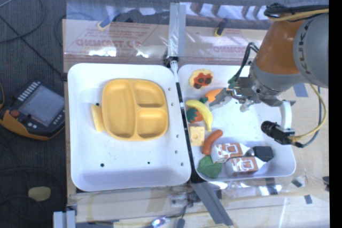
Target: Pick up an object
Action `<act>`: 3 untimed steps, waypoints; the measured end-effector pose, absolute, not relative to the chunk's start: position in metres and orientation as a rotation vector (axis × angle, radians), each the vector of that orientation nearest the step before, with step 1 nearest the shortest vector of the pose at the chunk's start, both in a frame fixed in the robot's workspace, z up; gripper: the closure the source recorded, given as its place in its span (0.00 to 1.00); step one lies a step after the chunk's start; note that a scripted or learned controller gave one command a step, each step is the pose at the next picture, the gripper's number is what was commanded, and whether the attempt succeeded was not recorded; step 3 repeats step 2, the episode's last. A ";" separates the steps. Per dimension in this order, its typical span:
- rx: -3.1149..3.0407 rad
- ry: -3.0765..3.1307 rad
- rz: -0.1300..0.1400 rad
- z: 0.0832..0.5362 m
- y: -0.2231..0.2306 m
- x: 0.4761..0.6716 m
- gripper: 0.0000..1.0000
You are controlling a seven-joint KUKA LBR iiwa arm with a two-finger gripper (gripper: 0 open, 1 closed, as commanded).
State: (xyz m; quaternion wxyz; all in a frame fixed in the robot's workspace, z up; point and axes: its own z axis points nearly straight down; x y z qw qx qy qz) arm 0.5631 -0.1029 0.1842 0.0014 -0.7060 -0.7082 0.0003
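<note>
At the near edge of the right bin [278, 168], a smooth white tray with rounded corners, two small boxy cartons [235, 158] printed in brown and white lie side by side, with a crinkled green leaf shape [211, 167] tucked against their left end and a matte black block [263, 153] just beside their right. Just beyond them a glossy red sausage [211, 141] lies at a slant, touching a pale yellow cheese cube [196, 135]. Further up, a curved yellow banana [202, 112] rests near the bin's left wall, and an orange carrot [212, 95] sits just past it. The end effector [235, 94], grey metal below the arm's broad orange band, hangs over the middle of this bin with its tip close to the carrot; whether its fingers are spread or pressed together cannot be told from this angle, and nothing is seen between them. At the far end lies a flat round pizza piece [201, 79] with dark toppings. The left bin [85, 168] holds a smooth yellow plastic tray [133, 108] with three rounded compartments. Beyond both bins, a brown cardboard sheet [112, 42] under glossy film lies on the bench.
</note>
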 end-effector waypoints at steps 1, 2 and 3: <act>-2.270 -2.184 -0.013 0.090 -0.112 0.643 0.00; -2.266 -2.182 -0.014 0.099 -0.110 0.643 1.00; -2.266 -2.182 -0.014 0.099 -0.110 0.643 1.00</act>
